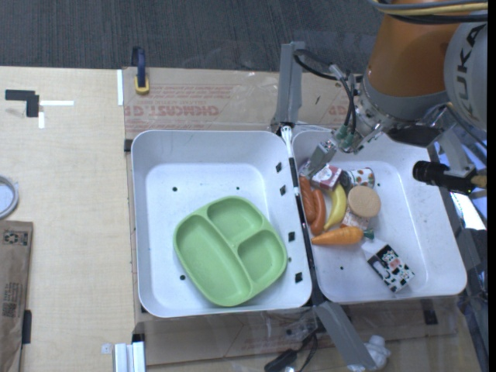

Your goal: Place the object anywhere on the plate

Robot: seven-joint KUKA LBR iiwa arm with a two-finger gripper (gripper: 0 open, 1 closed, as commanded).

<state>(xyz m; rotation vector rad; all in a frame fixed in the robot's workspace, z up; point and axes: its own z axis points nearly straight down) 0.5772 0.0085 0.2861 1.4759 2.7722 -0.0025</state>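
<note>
A green divided plate [230,250] lies in the left white bin [155,208], with nothing on it. The right bin [430,231] holds a cluster of toy foods: a red sausage [312,204], a banana [337,205], a carrot [337,237], a round tan bun [363,202], a small pink box [328,177], a little can [362,178] and a cow-patterned carton [390,268]. My gripper [318,163] hangs low over the far left corner of the right bin, just above the pink box and the sausage's far end. Its tip is small and partly hidden by the wrist.
The raised divider between the bins [294,200] runs right beside the gripper. A clamp [139,72] stands at the bench's back edge, and a tape roll [5,198] lies far left. The arm's orange band [415,37] looms over the right bin's far side.
</note>
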